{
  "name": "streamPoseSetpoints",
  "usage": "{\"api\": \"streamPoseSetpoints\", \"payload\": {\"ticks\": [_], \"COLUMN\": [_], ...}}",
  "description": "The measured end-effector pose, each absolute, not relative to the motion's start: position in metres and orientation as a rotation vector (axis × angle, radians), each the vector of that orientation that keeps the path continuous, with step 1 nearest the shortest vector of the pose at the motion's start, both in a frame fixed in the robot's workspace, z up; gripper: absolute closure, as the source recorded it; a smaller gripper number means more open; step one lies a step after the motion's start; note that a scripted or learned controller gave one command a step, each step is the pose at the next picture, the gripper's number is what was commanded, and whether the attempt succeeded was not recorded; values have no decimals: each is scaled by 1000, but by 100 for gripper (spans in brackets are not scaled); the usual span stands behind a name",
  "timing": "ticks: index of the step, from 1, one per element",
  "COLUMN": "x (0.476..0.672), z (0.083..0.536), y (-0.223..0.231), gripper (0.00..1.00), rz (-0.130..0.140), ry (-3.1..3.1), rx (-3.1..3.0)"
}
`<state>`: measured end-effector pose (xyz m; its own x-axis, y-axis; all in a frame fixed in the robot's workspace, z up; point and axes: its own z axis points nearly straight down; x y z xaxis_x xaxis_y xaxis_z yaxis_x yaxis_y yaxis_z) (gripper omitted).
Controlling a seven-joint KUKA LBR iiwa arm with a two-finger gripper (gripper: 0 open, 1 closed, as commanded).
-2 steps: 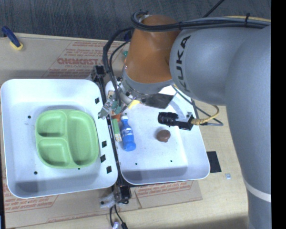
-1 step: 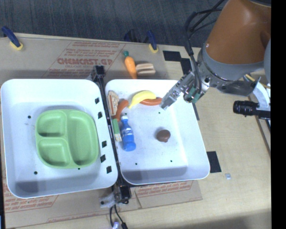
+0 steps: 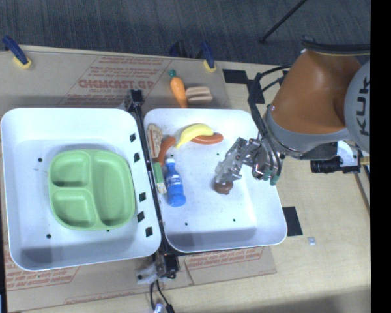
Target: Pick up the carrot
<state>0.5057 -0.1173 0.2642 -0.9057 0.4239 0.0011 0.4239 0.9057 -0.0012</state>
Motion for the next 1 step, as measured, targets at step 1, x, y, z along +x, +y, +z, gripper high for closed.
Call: {"api": "streamPoseSetpoints", "payload": {"ticks": [1], "x": [477], "z": [299], "y": [-196], "gripper": [100], "rz": [3], "ry": [-3089], "rx": [-583]}}
